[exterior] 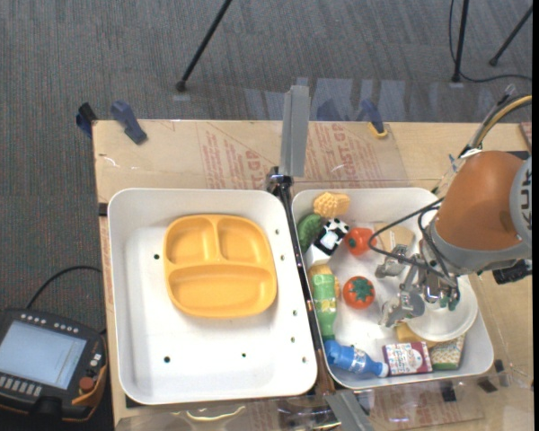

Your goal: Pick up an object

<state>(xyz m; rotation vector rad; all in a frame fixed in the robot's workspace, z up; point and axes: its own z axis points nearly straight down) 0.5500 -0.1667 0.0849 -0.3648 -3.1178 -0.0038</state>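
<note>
While gripper (404, 305) hovers, grip state unclear, round red-orange tomato (358, 292) w/ green top.

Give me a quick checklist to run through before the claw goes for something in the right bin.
1. Claw is over the right bin: ok.
2. Claw carries nothing yet: cannot tell.
3. Nearest target, red tomato, unobstructed from above: ok.
4. Room around tomato: not ok, green bottle sits close on its left.
5. Blue bottle and pink carton lying flat against the near wall: ok.
6. Yellow plate in left bin, out of the way: ok.
</note>
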